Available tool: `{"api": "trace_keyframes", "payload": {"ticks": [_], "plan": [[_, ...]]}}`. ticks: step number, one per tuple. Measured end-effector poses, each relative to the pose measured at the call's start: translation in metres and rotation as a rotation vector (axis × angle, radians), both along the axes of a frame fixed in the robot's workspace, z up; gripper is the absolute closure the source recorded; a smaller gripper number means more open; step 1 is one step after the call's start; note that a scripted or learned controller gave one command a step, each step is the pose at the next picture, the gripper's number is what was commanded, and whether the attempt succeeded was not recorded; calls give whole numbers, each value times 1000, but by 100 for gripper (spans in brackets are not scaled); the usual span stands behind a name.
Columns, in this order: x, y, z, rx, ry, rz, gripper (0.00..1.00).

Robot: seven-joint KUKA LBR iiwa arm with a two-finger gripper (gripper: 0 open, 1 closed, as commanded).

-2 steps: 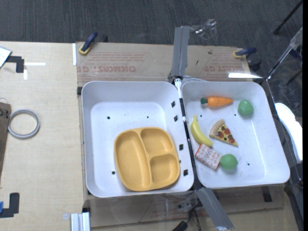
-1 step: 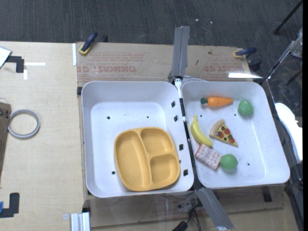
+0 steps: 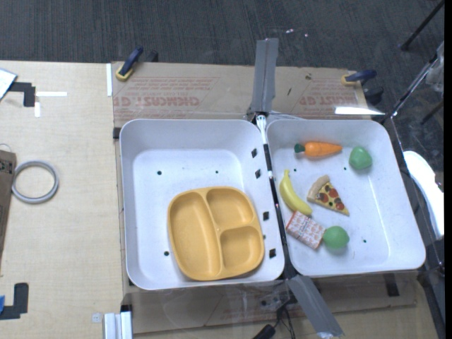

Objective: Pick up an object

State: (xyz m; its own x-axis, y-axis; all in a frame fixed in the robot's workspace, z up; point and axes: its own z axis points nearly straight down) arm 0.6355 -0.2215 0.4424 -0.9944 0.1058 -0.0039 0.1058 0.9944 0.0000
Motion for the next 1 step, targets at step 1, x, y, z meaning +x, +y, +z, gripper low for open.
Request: {"api": "trace_keyframes", "payload": {"ticks": [1], "plan": [[17,1,0,-1,-2,254,100]]}}
